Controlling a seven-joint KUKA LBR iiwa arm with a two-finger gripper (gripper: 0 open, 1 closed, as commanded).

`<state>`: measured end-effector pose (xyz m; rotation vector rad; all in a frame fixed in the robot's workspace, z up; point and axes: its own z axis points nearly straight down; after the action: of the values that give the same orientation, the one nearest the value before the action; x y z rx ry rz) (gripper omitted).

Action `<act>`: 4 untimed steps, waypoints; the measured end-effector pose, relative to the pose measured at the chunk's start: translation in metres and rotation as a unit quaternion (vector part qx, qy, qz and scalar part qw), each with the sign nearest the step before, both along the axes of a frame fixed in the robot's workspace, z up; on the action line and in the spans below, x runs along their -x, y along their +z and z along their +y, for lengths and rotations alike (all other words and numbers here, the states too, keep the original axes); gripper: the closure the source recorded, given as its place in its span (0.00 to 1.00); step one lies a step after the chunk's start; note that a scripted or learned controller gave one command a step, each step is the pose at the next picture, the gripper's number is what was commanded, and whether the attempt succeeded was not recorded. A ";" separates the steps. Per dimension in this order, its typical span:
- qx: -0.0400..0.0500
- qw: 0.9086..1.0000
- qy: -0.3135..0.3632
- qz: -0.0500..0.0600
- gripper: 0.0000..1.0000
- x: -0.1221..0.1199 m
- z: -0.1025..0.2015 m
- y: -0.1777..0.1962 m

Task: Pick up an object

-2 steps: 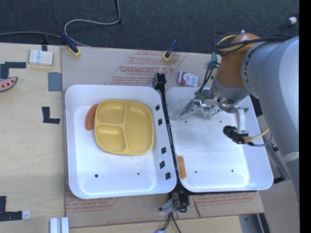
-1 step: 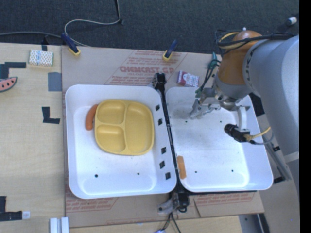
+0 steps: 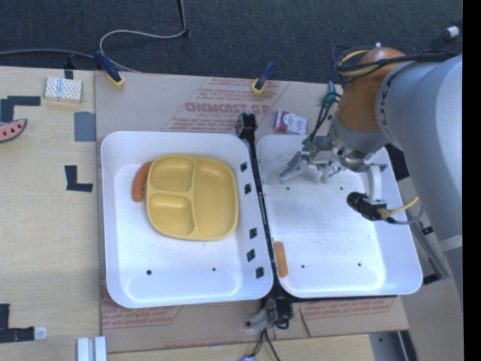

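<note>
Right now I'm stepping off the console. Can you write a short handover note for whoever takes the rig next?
Gripper: over the upper left part of the right bin, nothing visible between its fingers; open or shut can't be judged.
Things: yellow divided plate lies in the left bin, with an orange sausage-shaped piece at its left edge. A small orange piece sits at the right bin's lower left edge, by the divider.
Done: no pick yet.
Left: choose an object, grasp, lift.
</note>
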<state>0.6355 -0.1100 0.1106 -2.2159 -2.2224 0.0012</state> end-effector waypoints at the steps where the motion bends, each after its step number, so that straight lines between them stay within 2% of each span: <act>1: -0.001 1.000 0.001 0.001 1.00 0.000 0.001 0.009; 2: -0.001 1.000 0.001 0.001 0.00 0.000 0.001 0.009; 3: -0.002 1.000 0.001 0.001 1.00 0.000 0.002 0.018; 4: -0.002 1.000 0.001 0.001 0.00 0.000 0.002 0.018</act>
<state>0.6355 -0.1081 0.1288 -2.2111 -2.2221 -0.0003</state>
